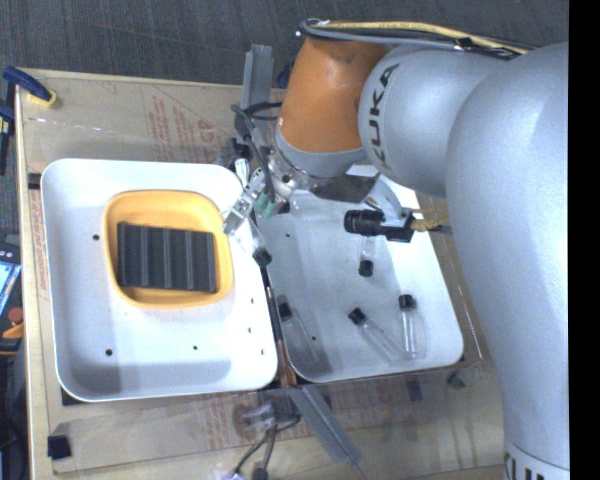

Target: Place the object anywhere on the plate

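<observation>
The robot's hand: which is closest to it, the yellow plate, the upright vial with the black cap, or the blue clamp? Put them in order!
From the hand:
1. Yellow rectangular plate with dark ridged centre, just left, in the left white bin.
2. Clear upright vial with black cap, lower right, in the right bin.
3. Blue clamp, far upper-left bench corner.

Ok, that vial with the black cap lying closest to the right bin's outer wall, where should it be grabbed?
Probably the clear body of the vial, midway below its black cap, from straight above. It lies flat in the right bin, running roughly front to back, so close across its narrow width, minding the neighbouring vial beside it.
</observation>
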You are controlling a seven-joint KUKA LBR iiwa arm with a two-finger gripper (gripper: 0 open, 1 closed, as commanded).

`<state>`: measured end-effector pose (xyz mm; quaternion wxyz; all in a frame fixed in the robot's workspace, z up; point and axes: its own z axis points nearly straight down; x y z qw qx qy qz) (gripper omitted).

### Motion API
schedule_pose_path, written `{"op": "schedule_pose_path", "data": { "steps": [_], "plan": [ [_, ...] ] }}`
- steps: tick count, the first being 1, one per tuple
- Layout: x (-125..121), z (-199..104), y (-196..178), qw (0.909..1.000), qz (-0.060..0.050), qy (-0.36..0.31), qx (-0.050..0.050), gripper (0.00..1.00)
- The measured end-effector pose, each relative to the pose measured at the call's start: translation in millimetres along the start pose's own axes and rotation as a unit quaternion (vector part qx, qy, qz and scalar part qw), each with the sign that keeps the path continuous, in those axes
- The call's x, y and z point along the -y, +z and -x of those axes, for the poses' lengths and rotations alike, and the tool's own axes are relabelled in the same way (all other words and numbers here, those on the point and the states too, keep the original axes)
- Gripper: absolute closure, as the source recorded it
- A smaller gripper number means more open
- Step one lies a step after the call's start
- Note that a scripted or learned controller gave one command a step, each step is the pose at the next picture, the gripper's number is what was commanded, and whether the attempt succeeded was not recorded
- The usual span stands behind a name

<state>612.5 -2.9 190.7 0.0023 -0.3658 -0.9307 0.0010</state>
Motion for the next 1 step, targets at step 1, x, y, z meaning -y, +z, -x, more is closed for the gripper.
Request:
{"op": "schedule_pose_path", "data": {
  "steps": [1],
  "plan": [
    [0.1, 0.1, -0.1, 1.0000, 0.000, 0.000, 0.000, 0.00]
  ]
}}
